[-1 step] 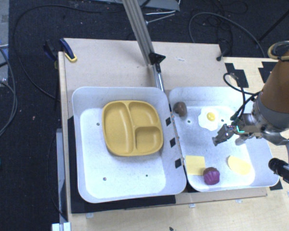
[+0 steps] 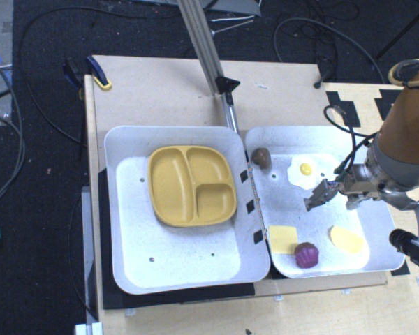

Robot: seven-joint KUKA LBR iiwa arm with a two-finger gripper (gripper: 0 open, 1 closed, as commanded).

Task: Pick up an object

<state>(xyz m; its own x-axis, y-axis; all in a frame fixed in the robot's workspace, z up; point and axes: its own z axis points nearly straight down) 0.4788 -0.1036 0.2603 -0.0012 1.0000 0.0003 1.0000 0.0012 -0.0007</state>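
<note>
No object is lifted yet: the gripper hovers over the right bin, fingers released, every item resting inside.

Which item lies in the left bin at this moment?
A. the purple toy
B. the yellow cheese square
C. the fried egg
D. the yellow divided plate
D: the yellow divided plate lies alone in the left bin, while the fried egg, purple toy and cheese square all lie in the right bin, where the tool hovers.
</note>
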